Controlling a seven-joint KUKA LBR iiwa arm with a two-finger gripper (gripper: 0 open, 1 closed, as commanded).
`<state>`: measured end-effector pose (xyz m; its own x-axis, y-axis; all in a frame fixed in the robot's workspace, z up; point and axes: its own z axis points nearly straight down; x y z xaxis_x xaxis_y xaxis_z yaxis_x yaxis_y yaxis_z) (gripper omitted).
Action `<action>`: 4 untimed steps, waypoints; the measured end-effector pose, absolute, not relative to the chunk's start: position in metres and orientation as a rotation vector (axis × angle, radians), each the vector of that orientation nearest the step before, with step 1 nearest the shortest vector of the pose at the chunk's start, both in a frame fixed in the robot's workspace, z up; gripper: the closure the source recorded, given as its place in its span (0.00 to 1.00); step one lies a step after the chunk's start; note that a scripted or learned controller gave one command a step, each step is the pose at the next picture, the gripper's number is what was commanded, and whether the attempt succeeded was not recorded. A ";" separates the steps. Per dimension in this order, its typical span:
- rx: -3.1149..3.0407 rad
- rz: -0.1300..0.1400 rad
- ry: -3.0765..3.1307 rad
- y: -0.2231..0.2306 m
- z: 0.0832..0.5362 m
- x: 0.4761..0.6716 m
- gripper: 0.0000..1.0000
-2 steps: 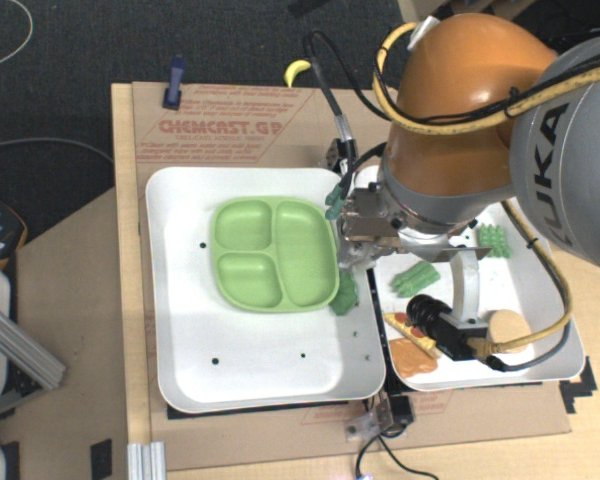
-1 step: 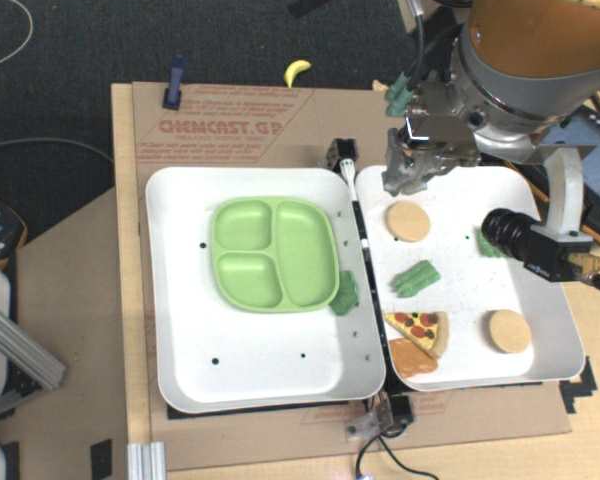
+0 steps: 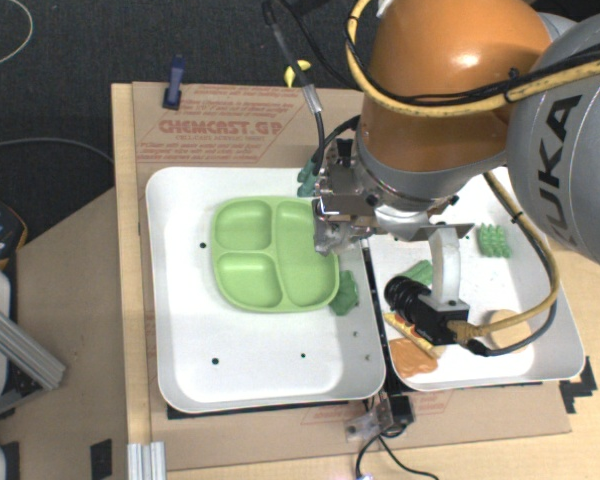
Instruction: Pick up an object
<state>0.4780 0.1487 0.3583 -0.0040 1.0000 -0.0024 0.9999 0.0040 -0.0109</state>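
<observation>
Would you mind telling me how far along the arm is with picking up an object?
Done: nothing looks lifted; the green divided plate lies flat in the left bin. In hand: the end effector sits low at the plate's right edge, near a small dark green piece; no grasp is visible. Left: gripping an object and raising it.

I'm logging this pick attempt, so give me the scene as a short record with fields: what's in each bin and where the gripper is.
left bin: shallow white left bin
left bin contents: light green plastic divided plate, lying flat; small dark green piece at its near right corner
right bin: shallow white right bin
right bin contents: bumpy green block; flat orange piece
gripper: gripper over the plate's right edge
grasp: cannot tell
</observation>
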 end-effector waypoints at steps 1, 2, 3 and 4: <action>-2.233 -0.005 -2.217 0.058 0.395 0.480 1.00; -2.222 0.013 -2.212 0.036 0.287 0.482 1.00; -2.225 0.009 -2.211 -0.024 0.179 0.515 1.00; -2.210 -0.018 -2.238 0.082 0.277 0.520 1.00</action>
